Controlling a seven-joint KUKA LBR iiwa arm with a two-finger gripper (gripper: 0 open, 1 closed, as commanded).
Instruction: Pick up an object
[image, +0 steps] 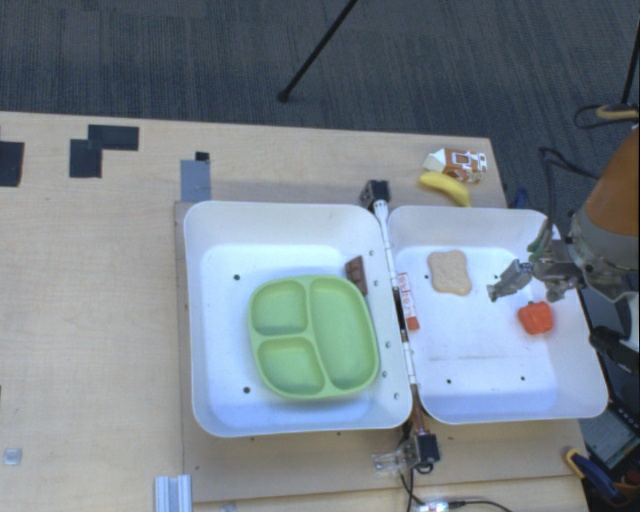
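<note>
My gripper (527, 288) hangs over the right side of the right bin (480, 385), fingers apart and nothing between them. An orange-red lump (537, 318) lies on the bin floor just below the gripper, a small gap away from the fingertips. A tan, bread-like slice (449, 272) lies further left in the same bin. The left bin (215, 300) holds a green three-part plate (313, 337), with a small brown piece (354, 268) beside its upper right rim.
A red and white strip (405, 303) lies along the divider between the bins. Behind the right bin, on the bench, sit a banana (445, 186) and a small packet (462, 161). A grey block (195, 180) stands at the left bin's back corner.
</note>
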